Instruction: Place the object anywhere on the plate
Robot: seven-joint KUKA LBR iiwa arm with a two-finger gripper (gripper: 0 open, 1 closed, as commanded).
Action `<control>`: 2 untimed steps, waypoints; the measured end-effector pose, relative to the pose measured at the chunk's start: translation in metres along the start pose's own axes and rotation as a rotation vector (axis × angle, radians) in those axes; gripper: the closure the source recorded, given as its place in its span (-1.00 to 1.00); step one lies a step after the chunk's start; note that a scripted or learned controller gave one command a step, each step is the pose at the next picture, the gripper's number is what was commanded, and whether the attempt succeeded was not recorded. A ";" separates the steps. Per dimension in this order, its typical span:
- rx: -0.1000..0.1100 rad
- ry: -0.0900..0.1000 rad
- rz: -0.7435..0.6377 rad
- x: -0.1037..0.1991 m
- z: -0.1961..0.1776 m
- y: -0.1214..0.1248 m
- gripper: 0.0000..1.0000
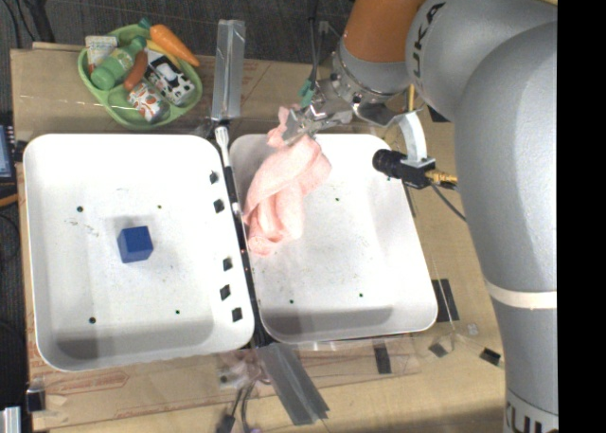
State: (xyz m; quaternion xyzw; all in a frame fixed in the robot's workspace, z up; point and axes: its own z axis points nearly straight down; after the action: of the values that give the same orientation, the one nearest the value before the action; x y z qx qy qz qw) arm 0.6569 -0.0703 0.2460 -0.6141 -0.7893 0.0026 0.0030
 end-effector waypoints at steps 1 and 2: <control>0.001 0.000 -0.008 0.003 0.019 0.001 1.00; 0.001 0.000 -0.411 0.054 0.012 -0.012 1.00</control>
State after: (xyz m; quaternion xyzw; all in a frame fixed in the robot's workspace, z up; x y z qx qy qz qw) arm 0.6320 -0.0213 0.2340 -0.4403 -0.8978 0.0024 0.0040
